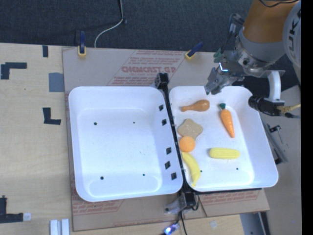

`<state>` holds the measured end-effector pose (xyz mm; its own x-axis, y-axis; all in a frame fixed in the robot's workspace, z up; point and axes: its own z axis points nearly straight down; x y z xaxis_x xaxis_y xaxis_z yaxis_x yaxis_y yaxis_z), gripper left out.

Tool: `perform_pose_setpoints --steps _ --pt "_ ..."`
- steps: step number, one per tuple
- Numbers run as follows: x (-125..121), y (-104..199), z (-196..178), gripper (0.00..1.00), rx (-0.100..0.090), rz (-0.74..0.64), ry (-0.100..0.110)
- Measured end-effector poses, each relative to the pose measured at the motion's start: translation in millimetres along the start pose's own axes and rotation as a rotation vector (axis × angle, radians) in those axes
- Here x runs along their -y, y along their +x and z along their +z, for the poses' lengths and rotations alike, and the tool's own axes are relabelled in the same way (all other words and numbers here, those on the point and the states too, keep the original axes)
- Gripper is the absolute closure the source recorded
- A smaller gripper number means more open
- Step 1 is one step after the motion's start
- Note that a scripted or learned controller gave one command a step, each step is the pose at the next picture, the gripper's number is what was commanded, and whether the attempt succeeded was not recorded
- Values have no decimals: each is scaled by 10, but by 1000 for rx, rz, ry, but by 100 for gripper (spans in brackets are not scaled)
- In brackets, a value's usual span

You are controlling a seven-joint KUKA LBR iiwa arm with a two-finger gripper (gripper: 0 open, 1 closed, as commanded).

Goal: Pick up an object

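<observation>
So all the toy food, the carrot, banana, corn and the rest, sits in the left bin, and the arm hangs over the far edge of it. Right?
Not quite. The camera view shows the carrot, banana, corn and the rest in the right bin, not the left. The gripper does hang over that bin's far edge.

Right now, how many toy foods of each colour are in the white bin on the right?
Orange: 2, the pointed orange carrot and the round orange fruit
Yellow: 2, the curved yellow banana and the yellow corn cob
Brown: 2, the brown chicken drumstick and the tan bread slice
Total: 6
</observation>
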<state>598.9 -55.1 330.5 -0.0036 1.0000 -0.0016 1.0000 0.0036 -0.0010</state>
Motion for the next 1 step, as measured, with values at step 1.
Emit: perform_pose_setpoints --steps 1 --pt "-2 3 -95 100 1 -1 1"
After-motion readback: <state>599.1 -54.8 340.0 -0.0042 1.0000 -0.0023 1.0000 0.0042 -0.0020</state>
